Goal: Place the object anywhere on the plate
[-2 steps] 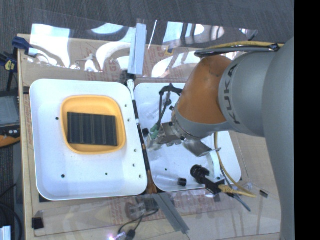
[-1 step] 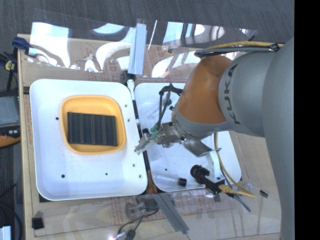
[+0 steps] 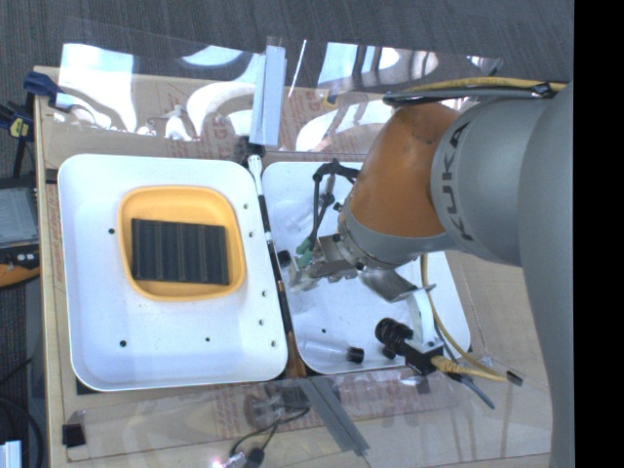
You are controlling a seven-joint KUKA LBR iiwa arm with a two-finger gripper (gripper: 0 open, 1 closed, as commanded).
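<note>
Seemingly the gripper (image 3: 310, 266) is hovering over a small green object (image 3: 305, 252), probably light and stiff; its state I cannot tell.

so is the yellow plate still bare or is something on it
Bare: the plate in the left bin shows its dark ribbed centre uncovered. The end effector is over the right bin.
</note>
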